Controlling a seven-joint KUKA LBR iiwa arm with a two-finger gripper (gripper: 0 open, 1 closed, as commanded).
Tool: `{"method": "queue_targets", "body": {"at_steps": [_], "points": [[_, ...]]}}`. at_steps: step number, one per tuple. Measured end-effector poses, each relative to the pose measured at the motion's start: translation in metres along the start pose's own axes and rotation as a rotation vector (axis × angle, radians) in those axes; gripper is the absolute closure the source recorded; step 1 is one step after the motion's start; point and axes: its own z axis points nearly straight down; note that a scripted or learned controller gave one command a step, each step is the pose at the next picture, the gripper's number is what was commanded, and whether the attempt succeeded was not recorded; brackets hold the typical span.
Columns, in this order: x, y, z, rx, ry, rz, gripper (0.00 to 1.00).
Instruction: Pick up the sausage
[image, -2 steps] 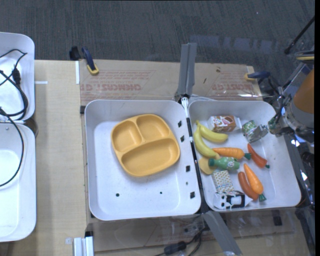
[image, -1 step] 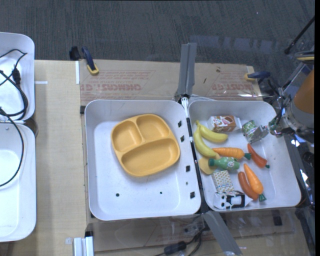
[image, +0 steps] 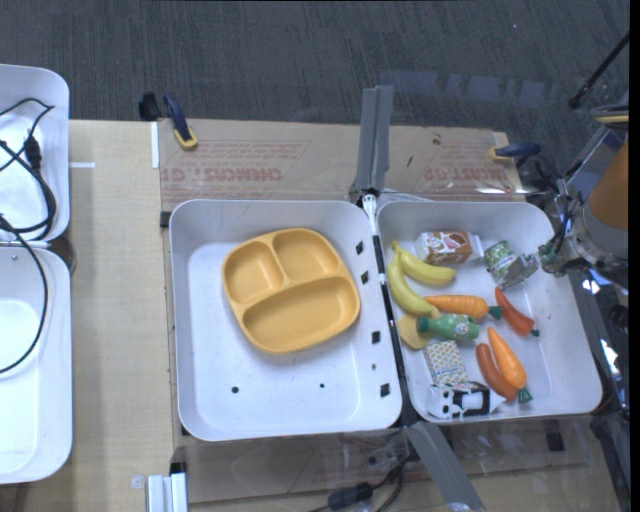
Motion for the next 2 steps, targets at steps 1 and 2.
{"method": "queue_targets", "body": {"at_steps": [1,2], "points": [[-0.001,-0.001,0.000,0.002,-0.001,-0.052,0.00],[0.032,0.031,-0.057,0.056,0.042,-0.111,0.00]]}}
